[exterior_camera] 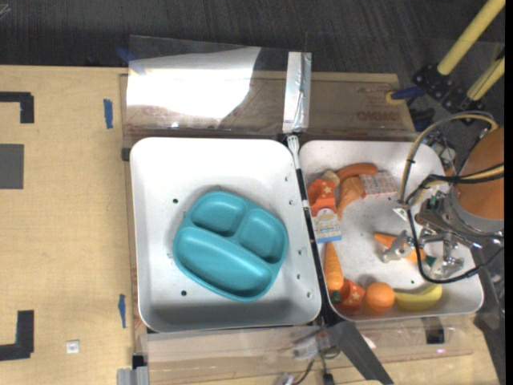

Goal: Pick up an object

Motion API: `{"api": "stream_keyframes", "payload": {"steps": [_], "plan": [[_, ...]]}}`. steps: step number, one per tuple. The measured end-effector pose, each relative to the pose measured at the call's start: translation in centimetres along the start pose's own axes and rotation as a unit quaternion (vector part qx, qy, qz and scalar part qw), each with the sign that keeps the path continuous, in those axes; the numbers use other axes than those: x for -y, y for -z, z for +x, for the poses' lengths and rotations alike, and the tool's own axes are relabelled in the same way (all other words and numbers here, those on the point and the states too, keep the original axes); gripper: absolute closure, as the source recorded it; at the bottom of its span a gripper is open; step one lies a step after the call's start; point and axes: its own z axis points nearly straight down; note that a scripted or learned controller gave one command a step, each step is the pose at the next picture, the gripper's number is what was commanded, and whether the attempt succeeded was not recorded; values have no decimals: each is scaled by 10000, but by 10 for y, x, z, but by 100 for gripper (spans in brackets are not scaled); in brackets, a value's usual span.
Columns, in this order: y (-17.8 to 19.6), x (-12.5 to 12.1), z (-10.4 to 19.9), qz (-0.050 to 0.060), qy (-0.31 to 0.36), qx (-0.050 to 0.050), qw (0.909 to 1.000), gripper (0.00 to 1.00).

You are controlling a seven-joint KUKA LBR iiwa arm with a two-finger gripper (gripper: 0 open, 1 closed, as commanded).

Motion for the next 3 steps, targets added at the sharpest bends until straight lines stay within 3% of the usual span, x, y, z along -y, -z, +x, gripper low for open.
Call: {"api": "stream_keyframes", "payload": {"steps": [1,2,3], "plan": [[1,-15,-7,25,26,-8,10000,0],[1,-48,-60,30,-79,3,10000,0],[1,-41,-36,41,1073,14,9942,0]]}}
